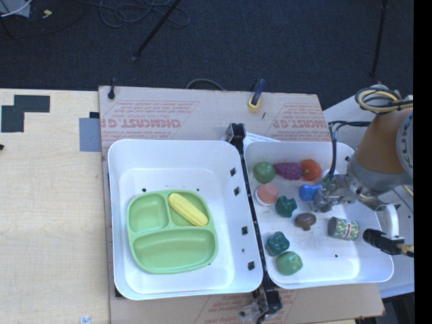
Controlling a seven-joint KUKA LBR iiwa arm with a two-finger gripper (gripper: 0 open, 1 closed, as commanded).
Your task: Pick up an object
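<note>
camera view from my desk, two shallow white plastic bins (121,181) on brown printed cardboard (202,117), pale wooden bench (47,208), dark carpet with cables (202,25), gripper (325,200) grip state i cannot tell

The arm (388,150) leaves the picture at the right edge, so its upper part is cut off. The gripper (322,200) is small and dark, low over the right bin (378,268), and I cannot tell how its fingers stand. It covers one side of the blue object (308,192), so the shape of this object stays unclear. The small can (343,229) has a label too small to read. The clamp (260,307) at the bottom edge is partly cut off. The cables (128,5) on the dark floor are blurred.
</note>
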